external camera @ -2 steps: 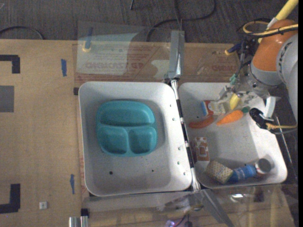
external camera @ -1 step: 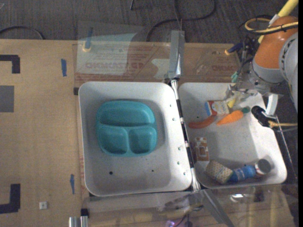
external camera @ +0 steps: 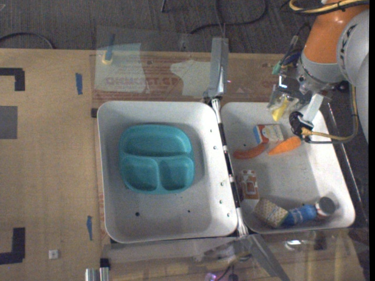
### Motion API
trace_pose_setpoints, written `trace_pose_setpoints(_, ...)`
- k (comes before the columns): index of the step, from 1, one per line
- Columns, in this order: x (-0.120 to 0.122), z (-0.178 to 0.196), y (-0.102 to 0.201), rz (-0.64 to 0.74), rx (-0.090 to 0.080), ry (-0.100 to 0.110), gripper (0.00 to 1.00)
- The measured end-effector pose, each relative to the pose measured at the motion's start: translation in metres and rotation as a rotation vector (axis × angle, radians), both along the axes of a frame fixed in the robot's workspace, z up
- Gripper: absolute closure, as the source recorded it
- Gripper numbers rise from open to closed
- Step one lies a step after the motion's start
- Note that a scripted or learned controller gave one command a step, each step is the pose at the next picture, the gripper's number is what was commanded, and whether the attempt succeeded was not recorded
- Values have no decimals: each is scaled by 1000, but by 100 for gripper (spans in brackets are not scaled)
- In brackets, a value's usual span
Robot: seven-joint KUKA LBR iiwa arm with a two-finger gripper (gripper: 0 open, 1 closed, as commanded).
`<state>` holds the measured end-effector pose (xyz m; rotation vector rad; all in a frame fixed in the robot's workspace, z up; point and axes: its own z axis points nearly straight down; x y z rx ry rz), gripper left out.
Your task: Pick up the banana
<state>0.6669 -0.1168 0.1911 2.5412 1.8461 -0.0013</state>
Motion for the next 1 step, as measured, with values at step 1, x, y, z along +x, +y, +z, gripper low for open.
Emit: trace_pose_setpoints(1, 0, 19, -29, -170, 0, 1, 100)
